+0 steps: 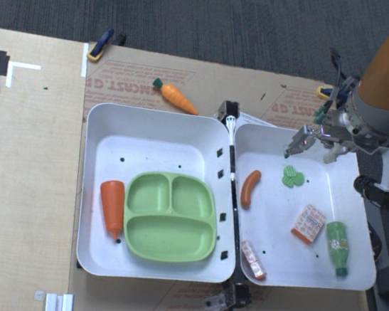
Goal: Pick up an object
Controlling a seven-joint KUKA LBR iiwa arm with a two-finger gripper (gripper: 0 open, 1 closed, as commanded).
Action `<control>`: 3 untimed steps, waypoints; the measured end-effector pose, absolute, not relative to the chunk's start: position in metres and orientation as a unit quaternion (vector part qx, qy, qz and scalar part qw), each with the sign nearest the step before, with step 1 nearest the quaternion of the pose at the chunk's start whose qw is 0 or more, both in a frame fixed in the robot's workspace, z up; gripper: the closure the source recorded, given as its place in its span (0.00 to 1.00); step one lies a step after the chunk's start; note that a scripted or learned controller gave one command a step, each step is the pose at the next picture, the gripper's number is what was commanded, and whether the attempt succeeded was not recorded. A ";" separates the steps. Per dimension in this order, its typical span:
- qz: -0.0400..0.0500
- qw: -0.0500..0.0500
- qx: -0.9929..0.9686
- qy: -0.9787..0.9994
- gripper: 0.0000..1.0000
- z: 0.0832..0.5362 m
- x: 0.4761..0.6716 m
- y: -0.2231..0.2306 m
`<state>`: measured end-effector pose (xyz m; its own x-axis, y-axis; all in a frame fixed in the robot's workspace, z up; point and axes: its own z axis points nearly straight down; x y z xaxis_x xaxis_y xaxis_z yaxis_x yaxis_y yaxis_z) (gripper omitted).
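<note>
Over right bin's (350,277) back edge, gripper (316,143) hangs w/ fingers spread, holding nothing. Nearest pick: green piece (293,176) just below. Risk: it's flat, so fingers may skid off or hit bin floor.

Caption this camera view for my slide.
Open gripper above right bin holding sausage, bottle; green tray in left bin.

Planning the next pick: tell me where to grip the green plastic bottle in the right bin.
Probably grip the green plastic bottle across its middle, coming straight down. It lies flat along the right bin's right wall, so set the gripper fingers across its narrow width, one slipping between bottle and wall.
</note>
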<state>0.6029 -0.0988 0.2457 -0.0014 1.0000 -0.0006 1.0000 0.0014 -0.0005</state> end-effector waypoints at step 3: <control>0.000 0.007 0.402 0.916 0.00 0.098 0.527 -0.223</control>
<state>0.5269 -0.2235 0.0976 -0.6763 0.7365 -0.0120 0.7365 0.6764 0.0061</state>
